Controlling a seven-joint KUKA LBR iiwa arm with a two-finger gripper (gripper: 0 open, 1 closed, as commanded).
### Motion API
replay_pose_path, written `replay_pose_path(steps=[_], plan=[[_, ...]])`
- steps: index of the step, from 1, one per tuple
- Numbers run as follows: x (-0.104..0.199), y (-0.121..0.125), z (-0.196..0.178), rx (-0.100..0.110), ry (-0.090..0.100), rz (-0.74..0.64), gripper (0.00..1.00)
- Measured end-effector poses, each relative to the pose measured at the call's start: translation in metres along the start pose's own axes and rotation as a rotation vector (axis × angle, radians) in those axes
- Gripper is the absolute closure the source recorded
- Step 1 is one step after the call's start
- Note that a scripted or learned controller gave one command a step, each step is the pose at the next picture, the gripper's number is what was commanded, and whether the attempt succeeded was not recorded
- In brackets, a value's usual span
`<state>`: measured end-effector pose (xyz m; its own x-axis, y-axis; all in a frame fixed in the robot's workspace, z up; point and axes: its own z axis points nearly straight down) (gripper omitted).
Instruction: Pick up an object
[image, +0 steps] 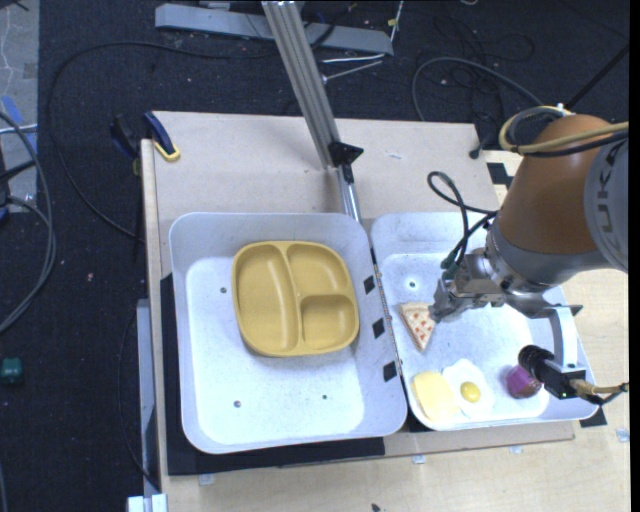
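Arm (560, 190) low over the right bin (400, 235), gripper (443, 303) at the pizza slice (418, 325).

The grey arm with its orange band stands highest and reaches in from the right, bent down into the right bin. The left bin (280, 400) holds a yellow divided plate (295, 297), lying flat toward its rear half. The gripper sits just above and to the right of the toy pizza slice, close to its upper edge; contact cannot be told, nor whether the gripper is spread or pressed together, and nothing shows pinched in it. The slice lies flat near the right bin's left wall. At the front wall a fried egg (466, 385) touches a yellow block (432, 395) on its left. A small purple piece (518, 381) lies to the egg's right, apart.
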<state>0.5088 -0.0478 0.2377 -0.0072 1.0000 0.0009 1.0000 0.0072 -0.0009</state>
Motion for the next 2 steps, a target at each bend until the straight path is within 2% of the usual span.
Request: replay_pose_path(steps=[1, 2], plan=[[0.057, -0.009, -0.007, 0.0, 0.001, -0.002, 1.0], [0.107, -0.003, -0.003, -0.001, 0.0, -0.002, 1.0]])
